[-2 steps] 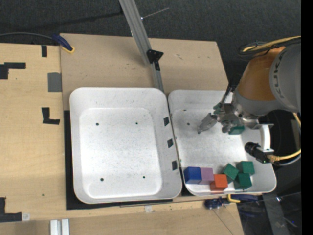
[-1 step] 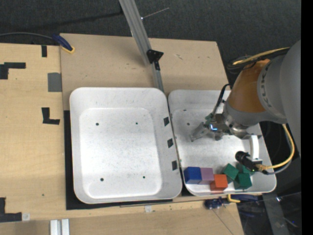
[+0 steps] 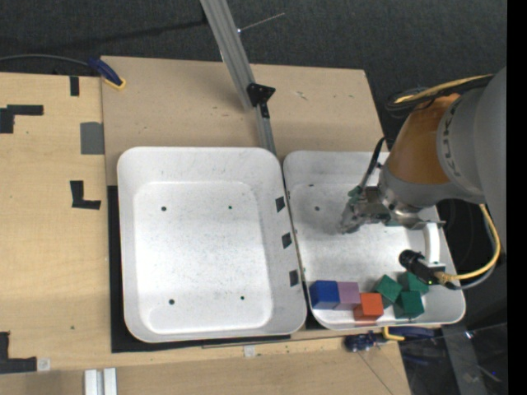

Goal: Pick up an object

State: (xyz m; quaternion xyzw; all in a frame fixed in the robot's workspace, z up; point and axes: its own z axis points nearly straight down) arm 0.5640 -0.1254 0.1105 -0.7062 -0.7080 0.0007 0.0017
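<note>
Along the near edge of the right bin [image 3: 329, 171], small blocks cluster: a blue cube [image 3: 324, 294], a lilac block [image 3: 349, 293], an orange cube [image 3: 370, 304] and two green blocks [image 3: 398, 295], partly overlapping. Farther back, the gripper [image 3: 356, 216] hangs low over the speckled white floor; whether it is open or closed is too blurred to tell. The left bin [image 3: 198, 237] is smooth, rounded plastic on the wooden bench [image 3: 49, 220].

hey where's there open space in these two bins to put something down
The left bin offers bare floor from wall to wall. In the right bin, the far-left stretch is bare, between the shared wall and the gripper. Its near end is crowded: blue block, purple block, orange block and green blocks.
</note>
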